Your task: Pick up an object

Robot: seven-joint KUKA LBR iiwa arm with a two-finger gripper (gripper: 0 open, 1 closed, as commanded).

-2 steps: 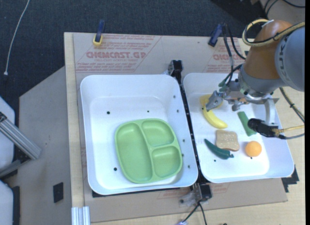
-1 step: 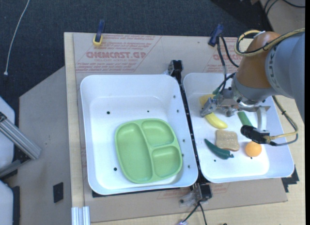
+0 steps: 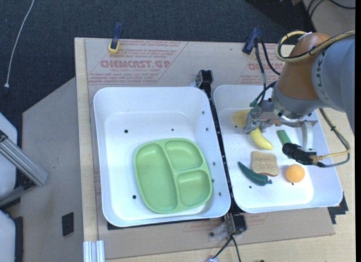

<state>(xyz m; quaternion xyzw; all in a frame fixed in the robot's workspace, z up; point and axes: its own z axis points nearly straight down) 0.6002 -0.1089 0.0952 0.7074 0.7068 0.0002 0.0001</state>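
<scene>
The right bin [image 3: 324, 196] holds a yellow banana [image 3: 261, 139], a slice of toast [image 3: 264, 163], a dark green pepper [image 3: 254, 175], a small orange [image 3: 294, 173], a green piece [image 3: 282, 137] and a pale yellow piece [image 3: 241, 118]. My gripper [image 3: 256, 122] is low in the far part of this bin, directly at the banana's upper end, between it and the pale yellow piece. The wrist hides how the gripper meets the banana.
A green divided plate [image 3: 172, 173] lies in the left bin [image 3: 107, 142]. A black cable [image 3: 302, 154] from the arm runs over the right bin near the orange. Clamps sit along the ridge between the bins [image 3: 219, 142].
</scene>
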